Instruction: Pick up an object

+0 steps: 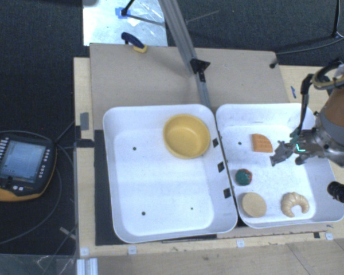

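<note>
In the right bin (235, 114) lie an orange waffle-like piece (262, 143), a small green and red ball (243, 177), a round tan biscuit (253, 204) and a croissant (294, 204). My gripper (280, 154) hangs over the right bin, just right of and slightly below the orange piece, with its dark fingers pointing left. Nothing shows between the fingers. A yellow bowl (187, 136) sits at the top right of the left bin (120, 176).
The arm's grey body and orange band (339, 110) come in over the right bin's right edge. A metal pole (180, 33) slants over the cardboard sheet behind the bins. A teach pendant (18, 166) lies on the floor at the left.
</note>
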Available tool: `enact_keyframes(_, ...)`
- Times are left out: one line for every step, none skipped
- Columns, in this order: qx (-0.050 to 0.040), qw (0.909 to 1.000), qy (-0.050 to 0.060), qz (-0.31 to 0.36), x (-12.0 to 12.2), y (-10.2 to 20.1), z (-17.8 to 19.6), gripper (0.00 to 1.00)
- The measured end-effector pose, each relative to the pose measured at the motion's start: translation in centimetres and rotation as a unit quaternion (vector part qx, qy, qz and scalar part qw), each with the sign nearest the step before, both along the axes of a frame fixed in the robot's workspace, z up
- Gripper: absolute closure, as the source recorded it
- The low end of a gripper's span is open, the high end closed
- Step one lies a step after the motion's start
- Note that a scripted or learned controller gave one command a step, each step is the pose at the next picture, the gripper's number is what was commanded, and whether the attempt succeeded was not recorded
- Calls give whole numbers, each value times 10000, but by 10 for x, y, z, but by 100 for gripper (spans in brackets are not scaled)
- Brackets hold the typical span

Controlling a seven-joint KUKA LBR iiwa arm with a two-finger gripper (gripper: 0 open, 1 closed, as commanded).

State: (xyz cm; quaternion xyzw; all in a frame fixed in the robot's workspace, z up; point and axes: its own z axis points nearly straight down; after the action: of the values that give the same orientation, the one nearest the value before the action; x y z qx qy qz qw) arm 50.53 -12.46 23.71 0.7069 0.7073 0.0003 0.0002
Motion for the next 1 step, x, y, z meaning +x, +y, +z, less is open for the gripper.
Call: enact_keyframes(0, 10000, 0, 0, 0, 0, 0, 0)
